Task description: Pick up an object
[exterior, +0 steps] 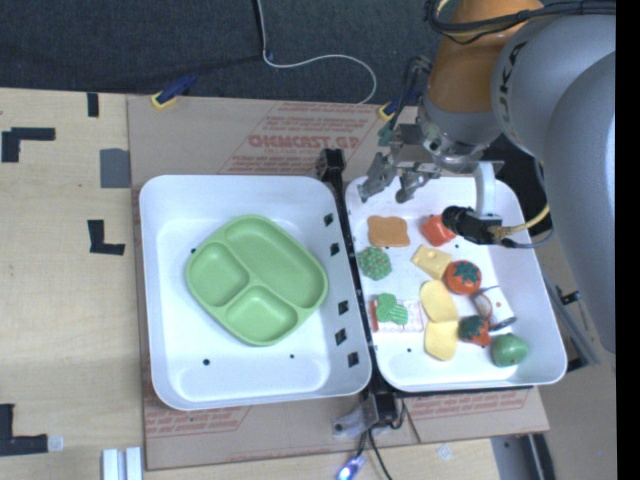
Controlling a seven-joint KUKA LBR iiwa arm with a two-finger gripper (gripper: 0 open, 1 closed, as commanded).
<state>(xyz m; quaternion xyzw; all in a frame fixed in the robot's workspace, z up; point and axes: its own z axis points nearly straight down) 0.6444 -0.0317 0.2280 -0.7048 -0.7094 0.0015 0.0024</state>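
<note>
Nothing is picked yet, as I judge it: my gripper (393, 180) hangs over the right bin's (530, 368) far-left corner, jaws apart and empty, the toast (388, 231) just below it among other toys.

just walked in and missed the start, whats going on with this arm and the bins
A grey arm reaches in from the right, its pincer hanging open over the back of the right bin, just above an orange-brown toy piece. Nothing sits between its fingers. That bin holds a scatter of toy food, including a tomato and yellow pieces. The left bin holds a green divided plate.
</note>
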